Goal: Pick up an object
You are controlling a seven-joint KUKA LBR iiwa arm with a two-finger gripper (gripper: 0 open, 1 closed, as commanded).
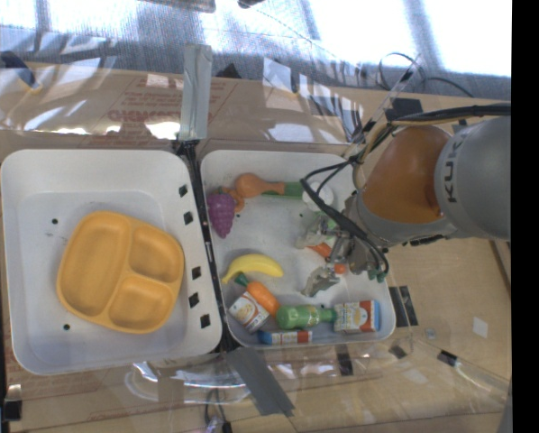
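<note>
Just left of the gripper (328, 264) lie the banana (253, 265) and green bottle (304, 316) in the right bin (278, 162) — grip state can't tell, nothing lifted yet — pick still to do.

So the worktop (450, 278) is a light wood surface with two shallow white bins sitting right on it: the left bin (22, 269) and the right bin (278, 165), touching side by side, plus grey tape strips (196, 93).
</note>
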